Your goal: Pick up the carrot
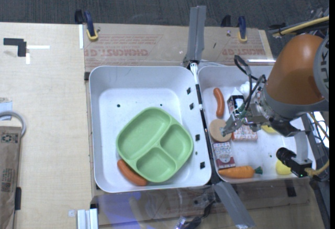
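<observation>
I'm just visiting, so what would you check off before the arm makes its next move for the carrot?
1. Carrot in view, lying at the near edge of the right bin: ok.
2. Carrot's top uncovered: ok.
3. Gripper over the carrot: not ok; it sits farther back, above the round tan disc.
4. Carrot between the fingers: not ok.
5. Room around the carrot: cannot tell; a small printed packet lies close beside it.
</observation>
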